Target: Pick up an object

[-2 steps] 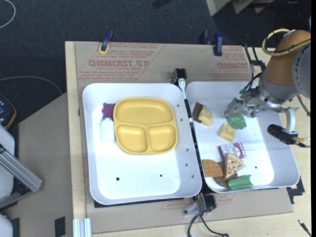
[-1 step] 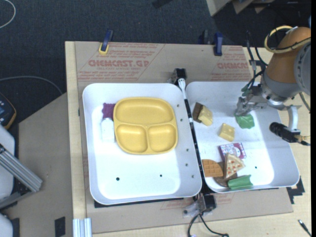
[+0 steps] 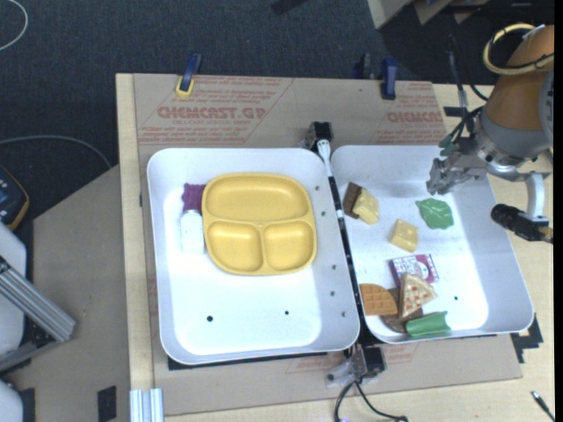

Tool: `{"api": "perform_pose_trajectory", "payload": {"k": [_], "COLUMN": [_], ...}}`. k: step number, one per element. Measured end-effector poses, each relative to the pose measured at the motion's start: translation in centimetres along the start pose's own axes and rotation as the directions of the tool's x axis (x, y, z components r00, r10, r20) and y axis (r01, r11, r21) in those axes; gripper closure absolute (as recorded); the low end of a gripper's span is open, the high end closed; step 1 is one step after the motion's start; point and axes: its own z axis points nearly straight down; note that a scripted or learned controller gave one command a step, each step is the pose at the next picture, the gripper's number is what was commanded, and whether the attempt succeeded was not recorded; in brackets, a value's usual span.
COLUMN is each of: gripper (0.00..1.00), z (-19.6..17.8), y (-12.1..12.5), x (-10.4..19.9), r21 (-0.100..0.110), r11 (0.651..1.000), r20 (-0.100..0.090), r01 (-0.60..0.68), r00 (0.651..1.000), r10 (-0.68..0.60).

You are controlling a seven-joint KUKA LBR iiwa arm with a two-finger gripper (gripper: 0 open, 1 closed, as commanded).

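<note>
My gripper (image 3: 442, 177) hangs over the far right part of the right bin (image 3: 493, 262), just above and beside a green leafy toy (image 3: 435, 213). Nothing shows between its fingers. Left of it in the same bin lie a brown-and-cream wedge (image 3: 360, 205) and a yellow cheese block (image 3: 404, 234). Nearer the front edge are a purple-and-white packet (image 3: 415, 266), a pizza slice (image 3: 416, 294), a waffle (image 3: 378, 300) and a green pepper-like piece (image 3: 427, 325).
The left bin (image 3: 176, 315) holds a yellow three-compartment tray (image 3: 259, 221), with a white bottle (image 3: 191, 232) and a purple item (image 3: 193, 195) at its left side. A black divider strip (image 3: 334, 209) runs between the bins. The grey arm with its orange band (image 3: 519, 77) enters from the right.
</note>
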Motion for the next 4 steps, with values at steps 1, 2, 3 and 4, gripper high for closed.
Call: {"api": "perform_pose_trajectory", "payload": {"k": [1,2,3,4], "gripper": [1.00,1.00,1.00,1.00], "z": [-5.8,-8.5,-9.1,-7.6], "y": [0.0,0.1,1.3,4.1], "x": [1.0,0.9,6.4,10.0], "r21": [-0.003,0.000,0.001,0.001], "r11": [1.000,1.000,1.000,1.000], "r20": [0.000,0.000,-0.003,-0.001], "r01": [0.001,0.000,0.005,0.003], "r00": [1.000,1.000,1.000,1.000], "r10": [-0.001,0.000,-0.005,-0.003]}}
